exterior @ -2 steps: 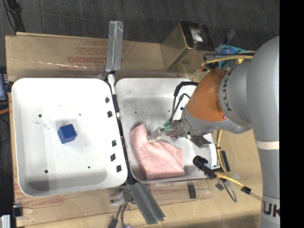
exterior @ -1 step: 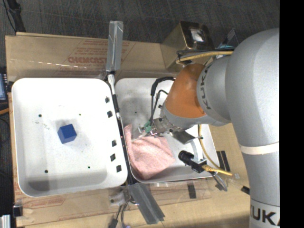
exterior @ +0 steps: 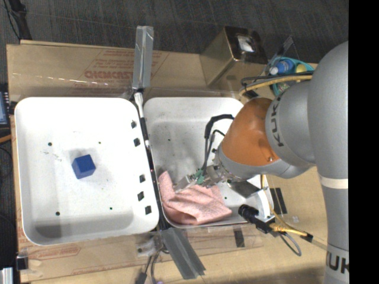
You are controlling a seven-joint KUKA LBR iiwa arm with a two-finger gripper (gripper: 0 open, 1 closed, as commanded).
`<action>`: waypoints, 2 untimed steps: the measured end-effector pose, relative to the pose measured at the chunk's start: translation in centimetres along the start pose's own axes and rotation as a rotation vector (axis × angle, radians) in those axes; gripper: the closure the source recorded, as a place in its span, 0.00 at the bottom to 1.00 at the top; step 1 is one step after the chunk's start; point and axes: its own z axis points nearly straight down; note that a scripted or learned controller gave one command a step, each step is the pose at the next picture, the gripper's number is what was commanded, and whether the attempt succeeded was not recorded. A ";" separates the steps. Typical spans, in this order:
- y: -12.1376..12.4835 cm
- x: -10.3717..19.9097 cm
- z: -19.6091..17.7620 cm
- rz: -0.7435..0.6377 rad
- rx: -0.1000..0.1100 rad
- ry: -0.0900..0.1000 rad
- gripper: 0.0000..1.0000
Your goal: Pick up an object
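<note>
1. The grey arm [exterior: 314, 111] with its orange band [exterior: 251, 138] reaches in over the right bin [exterior: 177, 114], its wrist bent down toward that bin's near half.
2. The pincer [exterior: 204, 176] sits low in the right bin, at the upper edge of a crumpled pink cloth [exterior: 192, 200]. Its tips are small and partly lost against the cloth and the wrist hardware, so I cannot tell if they are apart or together, or if any cloth lies between them.
3. The pink cloth lies just below and to the left of the pincer, bunched in the near left corner of the right bin, touching or almost touching the divider between the bins.
4. A black cable [exterior: 210, 129] loops up from the pincer's side and runs back toward the orange band.
5. A blue cube [exterior: 83, 165] rests in the left bin [exterior: 35, 117], well apart from the pincer, far to its left across the divider, standing alone on the white floor.
6. Behind the bins, beyond the pincer, a flat brown cardboard sheet [exterior: 77, 70] covers the tabletop, and a small brown box [exterior: 231, 55] stands above the right bin's far edge.
</note>
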 end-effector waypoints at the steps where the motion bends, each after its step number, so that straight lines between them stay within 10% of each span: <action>1: -0.2 2.8 0.0 -0.005 0.000 -0.002 0.00; 2: -0.1 2.9 -0.6 -0.010 0.006 0.004 1.00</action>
